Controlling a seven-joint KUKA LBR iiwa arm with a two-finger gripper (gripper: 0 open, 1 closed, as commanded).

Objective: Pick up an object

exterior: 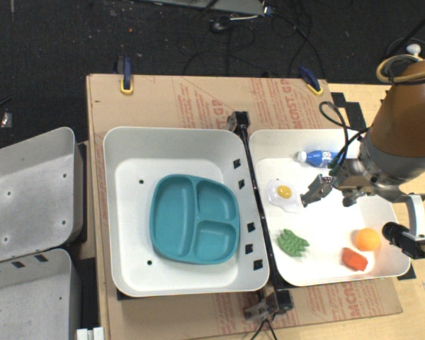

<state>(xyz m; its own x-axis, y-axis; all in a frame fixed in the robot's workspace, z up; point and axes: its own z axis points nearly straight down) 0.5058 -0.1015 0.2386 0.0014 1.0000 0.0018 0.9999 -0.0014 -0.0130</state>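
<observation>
Two bins (120, 190) below me; my gripper (314, 191) hangs at centre right beside the fried egg (283, 193), fingers apart, clamping nothing.

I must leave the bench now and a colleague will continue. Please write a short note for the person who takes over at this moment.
Gripper: over the right bin, above the floor between the fried egg and the blue bottle. Nothing is visible between its fingers; open or shut cannot be judged.
Things in the right bin: fried egg on the left, blue bottle at the back, green piece in front, orange ball and red piece front right.
Left bin: teal divided plate.
Done: no pick yet.
Left: grasp and lift one object.
</observation>
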